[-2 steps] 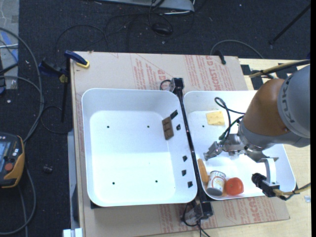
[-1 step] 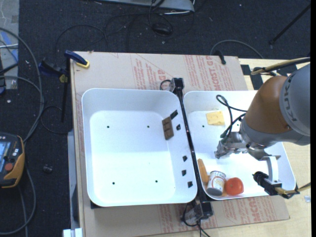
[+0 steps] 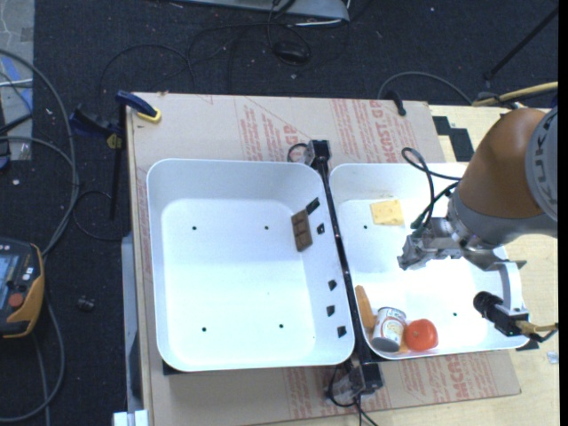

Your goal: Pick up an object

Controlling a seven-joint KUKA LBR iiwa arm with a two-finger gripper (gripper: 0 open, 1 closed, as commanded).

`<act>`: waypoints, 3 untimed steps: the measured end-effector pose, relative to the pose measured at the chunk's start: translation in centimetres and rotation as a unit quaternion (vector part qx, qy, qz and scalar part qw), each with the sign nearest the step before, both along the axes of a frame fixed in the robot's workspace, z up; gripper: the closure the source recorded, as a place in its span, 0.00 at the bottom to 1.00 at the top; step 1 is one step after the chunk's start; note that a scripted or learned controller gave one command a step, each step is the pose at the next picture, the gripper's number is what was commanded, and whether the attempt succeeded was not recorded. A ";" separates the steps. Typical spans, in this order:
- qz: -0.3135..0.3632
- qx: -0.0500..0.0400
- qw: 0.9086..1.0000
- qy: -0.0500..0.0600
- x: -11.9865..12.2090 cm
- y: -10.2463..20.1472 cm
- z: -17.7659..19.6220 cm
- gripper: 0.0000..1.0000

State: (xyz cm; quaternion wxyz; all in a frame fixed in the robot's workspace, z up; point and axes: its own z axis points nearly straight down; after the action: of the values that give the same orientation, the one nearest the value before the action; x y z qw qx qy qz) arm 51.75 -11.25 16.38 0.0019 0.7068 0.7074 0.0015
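Seen from above at a slant: a flat tan cardboard-covered desk [image 3: 266,118] carrying two shallow white plastic bins side by side — left bin [image 3: 177,202] and right bin [image 3: 355,180] — touching along a dark centre seam.

In the left bin, resting against its right wall near the far end, a small brown rectangular chocolate-like bar [image 3: 302,231], tilted slightly off the wall line.

In the right bin, toward the far side, a pale yellow square slice resembling cheese [image 3: 386,212], lying flat and well apart from the rest. Clustered in the near left corner: a slim orange carrot-shaped piece [image 3: 363,304] along the left wall, a small white cylindrical can with a printed label [image 3: 388,328] lying on its side just beside it, and a round red tomato-like ball [image 3: 422,335] touching or nearly touching the can.

Reaching in from the right, the grey arm with its broad orange band [image 3: 501,171], wrist bent down over the middle of the right bin. Grey metal end effector [image 3: 414,254] poised between the yellow slice and the corner cluster, nearer the slice, with nothing visibly between its fingers — whether spread or pressed together, cannot tell from this angle.

Beyond the desk, dark carpeted floor [image 3: 80,43] strewn with black cables.
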 end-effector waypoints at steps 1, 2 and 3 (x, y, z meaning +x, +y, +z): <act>0.000 0.000 1.000 0.001 0.0 0.0 4.7 1.00; 0.002 0.001 1.000 0.002 1.2 5.3 5.2 1.00; 0.002 0.001 1.000 0.003 1.0 10.2 4.6 1.00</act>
State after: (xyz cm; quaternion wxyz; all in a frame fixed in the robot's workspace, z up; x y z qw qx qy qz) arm 52.76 -1.01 20.95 -0.0007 0.7056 0.7086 0.0001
